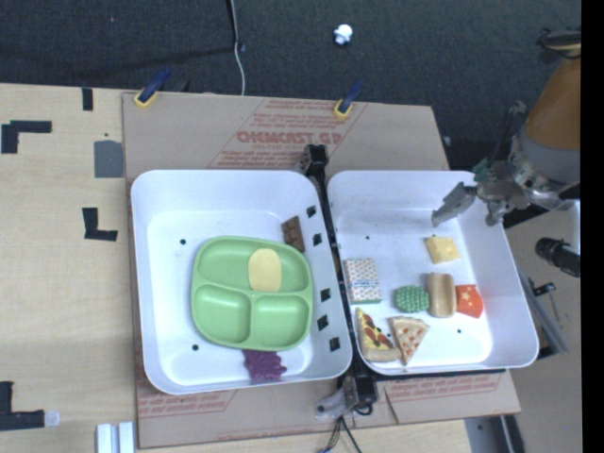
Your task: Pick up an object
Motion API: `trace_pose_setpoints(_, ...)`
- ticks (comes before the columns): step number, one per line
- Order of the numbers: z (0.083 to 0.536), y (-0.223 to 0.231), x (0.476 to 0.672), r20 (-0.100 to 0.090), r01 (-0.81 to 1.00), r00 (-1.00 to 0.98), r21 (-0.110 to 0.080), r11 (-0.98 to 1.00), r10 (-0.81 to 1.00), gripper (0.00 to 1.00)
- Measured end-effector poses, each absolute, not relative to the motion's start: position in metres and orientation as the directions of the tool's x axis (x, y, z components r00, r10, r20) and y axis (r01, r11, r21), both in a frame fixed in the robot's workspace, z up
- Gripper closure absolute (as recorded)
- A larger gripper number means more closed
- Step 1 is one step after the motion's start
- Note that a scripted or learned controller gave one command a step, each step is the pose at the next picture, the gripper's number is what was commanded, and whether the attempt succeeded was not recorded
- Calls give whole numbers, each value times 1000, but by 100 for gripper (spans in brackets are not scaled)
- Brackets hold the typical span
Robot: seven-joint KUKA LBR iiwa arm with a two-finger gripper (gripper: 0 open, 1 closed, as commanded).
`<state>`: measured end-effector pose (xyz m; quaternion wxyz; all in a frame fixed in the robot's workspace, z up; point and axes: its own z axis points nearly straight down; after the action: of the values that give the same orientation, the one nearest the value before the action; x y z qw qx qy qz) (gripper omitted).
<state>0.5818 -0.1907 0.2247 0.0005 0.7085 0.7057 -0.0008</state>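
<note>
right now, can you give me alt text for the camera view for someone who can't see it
A grey robot arm's two-finger gripper hovers open over the right shallow white bin, above a small yellow cheese wedge and other toy foods. The left white bin holds a green divided plate carrying a yellow oval piece.

A pale wood counter [57, 281] with black marks carries a cardboard sheet [283, 135] clipped at its top edge, with dark carpet [113, 17] across the frame's top.
</note>
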Motion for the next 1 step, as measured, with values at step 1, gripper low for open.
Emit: trace_pose_setpoints(1,133,-217,594,0,1000,1,-6,-1,1000,0)
